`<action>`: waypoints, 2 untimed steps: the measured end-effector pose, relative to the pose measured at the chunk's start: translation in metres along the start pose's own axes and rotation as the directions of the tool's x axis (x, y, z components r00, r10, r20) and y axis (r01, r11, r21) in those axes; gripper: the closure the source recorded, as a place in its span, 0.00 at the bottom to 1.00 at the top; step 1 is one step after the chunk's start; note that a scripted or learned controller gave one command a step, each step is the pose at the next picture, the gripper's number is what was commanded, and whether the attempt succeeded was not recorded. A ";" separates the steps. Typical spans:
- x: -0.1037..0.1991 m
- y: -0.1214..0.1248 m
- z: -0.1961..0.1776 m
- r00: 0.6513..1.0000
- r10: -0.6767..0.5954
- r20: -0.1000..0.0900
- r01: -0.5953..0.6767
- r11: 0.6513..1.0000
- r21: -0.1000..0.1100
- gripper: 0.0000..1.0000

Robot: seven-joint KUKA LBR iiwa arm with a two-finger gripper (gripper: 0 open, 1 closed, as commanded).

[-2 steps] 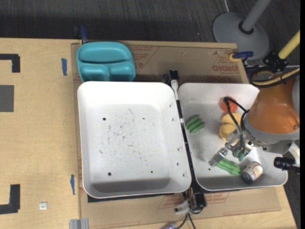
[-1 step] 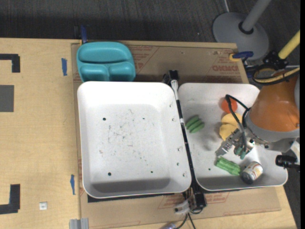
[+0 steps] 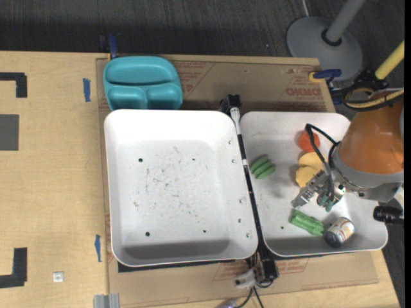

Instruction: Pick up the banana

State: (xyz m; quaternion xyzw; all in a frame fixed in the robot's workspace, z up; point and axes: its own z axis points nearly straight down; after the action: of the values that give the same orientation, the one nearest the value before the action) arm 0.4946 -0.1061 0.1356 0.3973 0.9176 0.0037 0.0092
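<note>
Cardboard sheeting covers the bench (image 3: 51, 172), and 2 shallow white bins sit on it side by side, meeting along a dark seam.

Nearest the camera, in the right bin (image 3: 276, 230), a small can (image 3: 339, 231) lies on its side by the near right corner. Just left of it a green stick-shaped item (image 3: 306, 223) lies along the near edge, its long axis running roughly left to right.

Above these the gripper (image 3: 319, 193) hangs low over the bin floor on the grey arm with its orange band (image 3: 376, 147), which comes in from the right edge. Its metal fingers point down and to the left; I cannot tell whether they are spread or closed, and nothing is visibly between them.

Touching or just behind the gripper lies the banana (image 3: 309, 168), partly hidden by it. Its visible yellow part runs roughly near to far, so its pointing cannot be judged well. An orange-red item (image 3: 306, 139) sits just beyond it, toward the far edge. A green ridged item (image 3: 262, 167) lies near the bin's left edge.

Left bin (image 3: 128, 140) shows scuffs on its floor. Beyond its far edge rests a teal divided tray (image 3: 142, 82).
</note>
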 end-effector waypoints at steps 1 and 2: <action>-0.002 0.016 0.050 0.995 0.095 -0.012 -0.094 0.995 0.014 1.00; -0.002 0.017 0.040 0.995 0.095 -0.010 -0.095 0.995 0.011 1.00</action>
State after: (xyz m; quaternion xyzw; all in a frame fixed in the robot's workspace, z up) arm 0.5091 -0.0962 0.0959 0.4407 0.8977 0.0014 0.0021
